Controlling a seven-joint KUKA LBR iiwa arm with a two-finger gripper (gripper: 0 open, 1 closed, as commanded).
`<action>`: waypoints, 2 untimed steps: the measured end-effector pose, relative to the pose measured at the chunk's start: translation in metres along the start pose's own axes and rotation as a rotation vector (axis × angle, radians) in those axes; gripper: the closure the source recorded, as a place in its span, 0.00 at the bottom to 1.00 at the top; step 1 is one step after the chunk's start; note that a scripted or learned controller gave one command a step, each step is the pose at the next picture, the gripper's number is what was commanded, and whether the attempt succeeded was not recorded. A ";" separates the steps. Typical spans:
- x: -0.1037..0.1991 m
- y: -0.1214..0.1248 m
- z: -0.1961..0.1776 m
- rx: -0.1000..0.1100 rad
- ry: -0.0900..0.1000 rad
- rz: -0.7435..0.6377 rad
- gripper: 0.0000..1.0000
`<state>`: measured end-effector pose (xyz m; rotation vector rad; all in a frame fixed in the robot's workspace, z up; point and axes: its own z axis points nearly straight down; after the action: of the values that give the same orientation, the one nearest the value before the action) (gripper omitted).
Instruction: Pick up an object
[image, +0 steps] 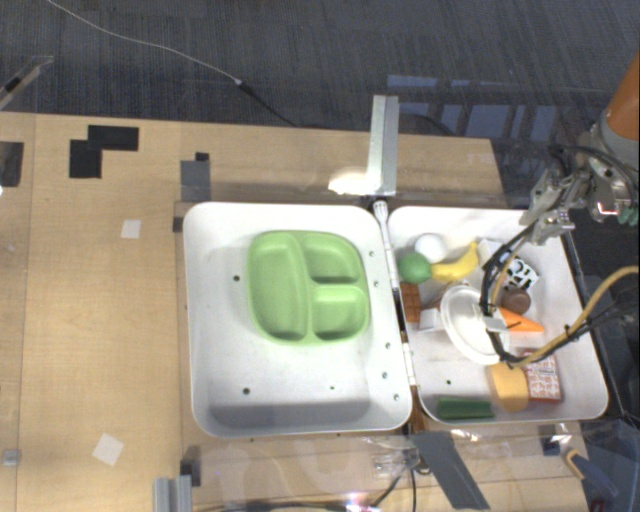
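The gripper (553, 205) hangs over the right bin's (590, 400) far right corner; whether it is open or closed cannot be made out, and nothing shows in it. Banana (457, 265), green ball (414, 268), white egg (429, 245), carrot (520, 322) and white bowl (462, 325) crowd that bin. A green tray (305, 287) lies mid left bin (215, 390).

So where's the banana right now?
The banana lies near the far end of the right bin, between a white ball and a green ball.
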<state>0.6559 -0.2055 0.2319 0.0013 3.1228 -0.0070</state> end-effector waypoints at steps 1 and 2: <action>0.005 0.001 0.074 -0.006 0.004 -0.510 1.00; 0.005 0.001 0.074 -0.006 0.004 -0.509 0.00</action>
<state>0.6524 -0.2046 0.1583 -0.7864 3.0285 -0.0053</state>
